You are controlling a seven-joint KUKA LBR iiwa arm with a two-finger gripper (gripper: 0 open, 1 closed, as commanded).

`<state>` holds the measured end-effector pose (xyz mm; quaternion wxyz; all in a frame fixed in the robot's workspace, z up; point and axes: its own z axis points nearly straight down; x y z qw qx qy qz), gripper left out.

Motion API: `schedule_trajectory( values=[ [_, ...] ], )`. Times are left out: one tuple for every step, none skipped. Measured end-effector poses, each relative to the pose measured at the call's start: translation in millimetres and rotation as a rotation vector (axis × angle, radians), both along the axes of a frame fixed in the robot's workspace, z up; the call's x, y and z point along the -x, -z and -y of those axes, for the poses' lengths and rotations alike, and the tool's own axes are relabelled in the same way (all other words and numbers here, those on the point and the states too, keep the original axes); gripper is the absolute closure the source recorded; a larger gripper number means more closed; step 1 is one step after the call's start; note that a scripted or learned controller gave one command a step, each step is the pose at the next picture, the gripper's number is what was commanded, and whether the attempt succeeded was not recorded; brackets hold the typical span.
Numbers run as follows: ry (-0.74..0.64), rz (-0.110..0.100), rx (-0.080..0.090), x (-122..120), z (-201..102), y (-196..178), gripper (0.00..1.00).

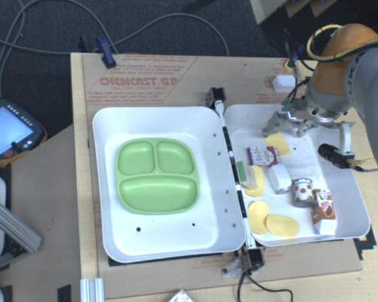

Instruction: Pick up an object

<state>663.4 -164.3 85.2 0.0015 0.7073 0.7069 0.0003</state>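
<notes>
two yellow discs (272, 221) lie at the right bin's (359, 214) near edge, a small carton (323, 209) beside them. gripper (288, 121) hovers at its far edge above a yellow block (278, 143); grip state: cannot tell. green divided plate (156, 175) fills the left bin (107, 131).

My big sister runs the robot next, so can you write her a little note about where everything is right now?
Gripper: low over the far end of the right white bin, beside a yellow block; nothing seen held.
Right bin also has a small maroon-and-white packet, a white box, two round yellow pieces and a brown-and-white carton.
Left white bin: a green divided plate.
Done: nothing lifted.
Left: grab one object and raise it.
</notes>
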Motion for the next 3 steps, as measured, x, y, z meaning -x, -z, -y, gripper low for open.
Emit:
schedule_trajectory(
  values=[
    [-0.001, -0.004, -0.002, 23.9, -17.2, 0.5, 0.00],
    [-0.001, 0.000, 0.000, 8.1, -5.3, 0.2, 0.00],
    [-0.002, -0.004, -0.002, 23.3, -28.0, 0.5, 0.00]
  ],
)
